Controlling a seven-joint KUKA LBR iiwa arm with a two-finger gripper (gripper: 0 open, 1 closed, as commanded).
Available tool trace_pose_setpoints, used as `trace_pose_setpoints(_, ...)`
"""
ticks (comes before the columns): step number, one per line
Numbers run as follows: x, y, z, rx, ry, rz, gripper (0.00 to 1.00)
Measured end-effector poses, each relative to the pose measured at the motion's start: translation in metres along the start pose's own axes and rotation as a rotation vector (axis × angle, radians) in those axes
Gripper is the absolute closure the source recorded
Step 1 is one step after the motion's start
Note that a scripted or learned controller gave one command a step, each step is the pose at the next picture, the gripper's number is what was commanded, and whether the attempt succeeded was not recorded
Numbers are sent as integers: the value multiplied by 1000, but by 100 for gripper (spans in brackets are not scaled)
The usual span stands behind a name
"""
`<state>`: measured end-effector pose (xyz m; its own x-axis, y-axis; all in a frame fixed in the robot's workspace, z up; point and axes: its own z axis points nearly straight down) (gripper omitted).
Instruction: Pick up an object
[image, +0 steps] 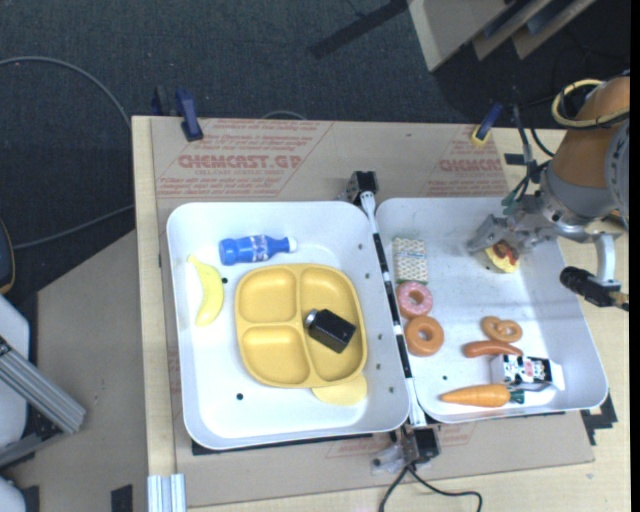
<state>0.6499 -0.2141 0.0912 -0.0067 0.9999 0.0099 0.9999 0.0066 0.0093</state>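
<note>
The gripper (503, 243) reaches into the far right part of the right bin (585, 345), its fingers closed around a small yellow-and-red toy food piece (503, 258) just above the bin floor. Nearer in that bin lie a wafer (411, 259), a pink donut (414, 298), an orange donut (425, 336), a pretzel (501, 328), a sausage (491, 348), a small carton (528, 372) and a carrot (475, 396). The left bin (190, 380) holds a blue bottle (252, 248), a banana (208, 290) and a yellow divided plate (297, 323) with a black block (330, 329) on it.
</note>
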Motion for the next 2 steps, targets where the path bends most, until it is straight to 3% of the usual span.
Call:
trace_pose_setpoints(1,-3,0,-11,-4,-9,1,100)
trace_pose_setpoints(2,-3,0,-11,-3,-9,1,0)
